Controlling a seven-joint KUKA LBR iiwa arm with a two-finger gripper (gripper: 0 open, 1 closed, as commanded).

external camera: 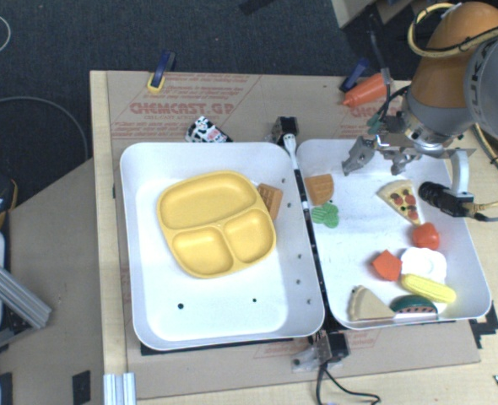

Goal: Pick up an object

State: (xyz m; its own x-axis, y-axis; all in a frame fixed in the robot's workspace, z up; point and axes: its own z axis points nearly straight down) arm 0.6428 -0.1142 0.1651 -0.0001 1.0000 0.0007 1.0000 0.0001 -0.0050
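Bare floor is lying open across the middle of the right bin (477, 264); toy foods are crowding its near corner (409, 289). The yellow plate (215, 224) is taking up most of the left bin (139, 226).

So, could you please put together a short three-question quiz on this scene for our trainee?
1. True or false: the yellow plate lies in the left bin.
2. Which lies nearest the pincer? A) pizza slice B) banana C) watermelon slice
3. Fill in: the green piece lies in the ___ bin.

Key: 1 true; 2 A; 3 right.
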